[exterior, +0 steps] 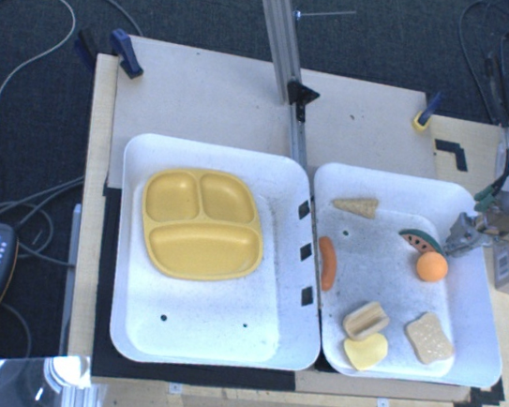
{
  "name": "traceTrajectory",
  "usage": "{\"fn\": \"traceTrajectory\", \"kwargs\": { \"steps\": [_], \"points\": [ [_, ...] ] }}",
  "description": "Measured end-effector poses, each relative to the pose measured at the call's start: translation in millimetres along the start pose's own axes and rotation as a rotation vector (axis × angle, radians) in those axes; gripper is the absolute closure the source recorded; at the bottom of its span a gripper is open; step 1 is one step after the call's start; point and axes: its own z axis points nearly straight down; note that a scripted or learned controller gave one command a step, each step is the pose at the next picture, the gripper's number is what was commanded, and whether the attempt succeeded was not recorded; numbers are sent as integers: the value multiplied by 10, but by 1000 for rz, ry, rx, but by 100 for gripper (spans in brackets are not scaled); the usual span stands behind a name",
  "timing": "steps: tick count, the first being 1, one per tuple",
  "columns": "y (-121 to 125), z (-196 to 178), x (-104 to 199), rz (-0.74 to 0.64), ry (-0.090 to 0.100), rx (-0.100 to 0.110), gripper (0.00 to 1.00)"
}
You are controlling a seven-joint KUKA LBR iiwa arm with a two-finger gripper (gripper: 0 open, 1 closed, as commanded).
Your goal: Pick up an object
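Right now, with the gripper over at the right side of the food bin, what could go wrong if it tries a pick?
1. The orange ball touches the watermelon slice near the gripper; a pick there may nudge one or roll the ball.
2. They lie close to the right bin wall, so the gripper might clip it.
3. The yellow heart and bread piece touch, so one could drag the other.

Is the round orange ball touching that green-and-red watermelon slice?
Cannot tell: in the camera view the orange ball sits right under the watermelon slice, with no plain gap or contact.
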Motion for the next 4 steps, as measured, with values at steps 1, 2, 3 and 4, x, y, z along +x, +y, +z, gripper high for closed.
{"fn": "traceTrajectory", "kwargs": {
  "steps": [1, 2, 3, 4],
  "points": [
    [76, 36, 432, 1, 1, 3, 100],
    [151, 232, 919, 1, 2, 6, 100],
    [201, 384, 1372, 1, 1, 7, 100],
    [265, 343, 1899, 0, 1, 0, 100]
  ]
}}
